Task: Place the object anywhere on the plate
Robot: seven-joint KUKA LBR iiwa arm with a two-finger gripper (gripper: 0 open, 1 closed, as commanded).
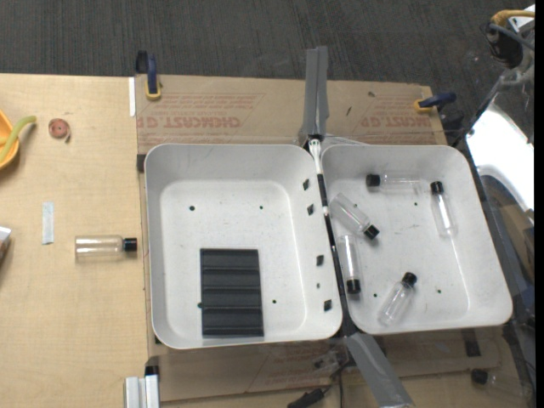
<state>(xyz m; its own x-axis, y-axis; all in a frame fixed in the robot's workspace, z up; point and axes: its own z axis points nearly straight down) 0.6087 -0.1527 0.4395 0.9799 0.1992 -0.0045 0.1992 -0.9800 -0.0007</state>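
A black ribbed plate (230, 293) lies flat in the left bin (170, 177), near its front wall. The right bin (459, 168) holds several clear vials with black caps, all lying on their sides. One vial (393, 179) is at the back, and another (441, 206) lies toward the right wall. A third (355, 215) rests near the left wall, with a fourth (349, 262) just in front of it. The last vial (395, 298) lies at the front centre. None of the vials touch each other.
Another clear vial (104, 246) lies on the wooden bench left of the bins. A yellow-orange object (8, 138) and a small reddish disc (58, 127) sit at the far left. Clamps (146, 73) (433, 102) hold the cardboard underlay. White machine parts (501, 143) stand at the right edge.
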